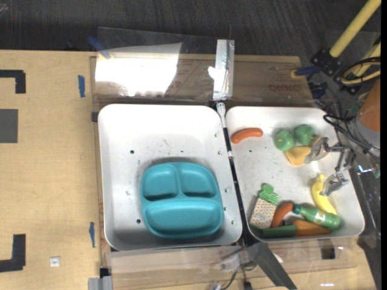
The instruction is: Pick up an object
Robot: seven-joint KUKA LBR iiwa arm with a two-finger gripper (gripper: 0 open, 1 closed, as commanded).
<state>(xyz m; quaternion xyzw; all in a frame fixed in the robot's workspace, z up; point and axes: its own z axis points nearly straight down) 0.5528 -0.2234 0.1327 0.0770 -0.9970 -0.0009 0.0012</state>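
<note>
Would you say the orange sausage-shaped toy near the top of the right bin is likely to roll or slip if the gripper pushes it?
Probably yes. The orange sausage toy looks rounded and smooth, so it may roll sideways or slip between fingers. It looks like small, light plastic, lying alone on the bare floor of the right bin, so a nudge could send it skidding.

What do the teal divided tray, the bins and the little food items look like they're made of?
Teal tray: likely molded plastic, matte to satin, with rounded compartments and soft highlights. Left bin and right bin: probably glossy white plastic or enamelled metal; they carry glare and small dark holes. Sausage, banana and green pieces: apparently toy plastic, with uniform saturated colour and a slight sheen.
</note>
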